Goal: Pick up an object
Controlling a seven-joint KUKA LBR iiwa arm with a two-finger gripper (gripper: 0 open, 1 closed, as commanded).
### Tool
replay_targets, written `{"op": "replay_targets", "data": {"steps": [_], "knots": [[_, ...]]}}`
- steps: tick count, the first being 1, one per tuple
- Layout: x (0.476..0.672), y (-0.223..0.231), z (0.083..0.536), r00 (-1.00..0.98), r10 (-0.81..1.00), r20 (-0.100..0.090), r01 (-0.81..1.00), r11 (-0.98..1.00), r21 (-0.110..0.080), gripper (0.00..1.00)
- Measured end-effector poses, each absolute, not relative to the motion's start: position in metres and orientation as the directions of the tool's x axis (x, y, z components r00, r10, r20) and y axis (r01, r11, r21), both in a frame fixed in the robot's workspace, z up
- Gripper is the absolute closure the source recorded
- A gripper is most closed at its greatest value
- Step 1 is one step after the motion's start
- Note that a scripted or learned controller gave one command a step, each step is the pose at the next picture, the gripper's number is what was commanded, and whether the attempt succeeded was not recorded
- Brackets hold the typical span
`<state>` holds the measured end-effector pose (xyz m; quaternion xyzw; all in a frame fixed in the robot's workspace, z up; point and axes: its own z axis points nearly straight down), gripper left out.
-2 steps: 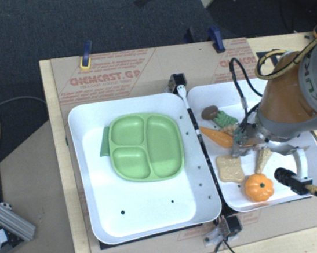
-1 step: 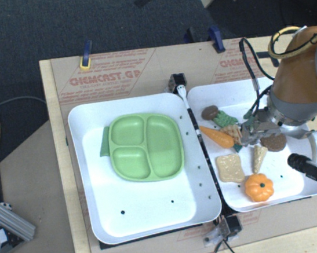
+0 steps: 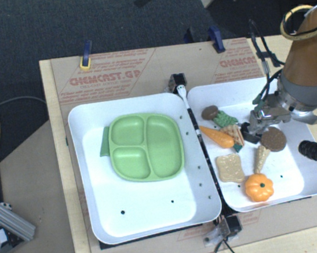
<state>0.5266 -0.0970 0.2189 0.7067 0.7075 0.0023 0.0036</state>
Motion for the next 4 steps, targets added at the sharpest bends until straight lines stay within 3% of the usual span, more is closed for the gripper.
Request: {"op": "replay_targets", "data": {"steps": [2, 3, 4], "knots": [[0.566, -0.003, 0.225, -0.005, 1.0, 0.0, 1.0, 0.005, 0.003, 1.0], [0.601, 0.042, 0.215, -0.006, 1.0, 0.001, 1.0, 0.006, 0.003, 1.0], [0.6, 0.04, 0.215, -0.001, 1.0, 0.0, 1.0, 0.001, 0.001, 1.0]]}}
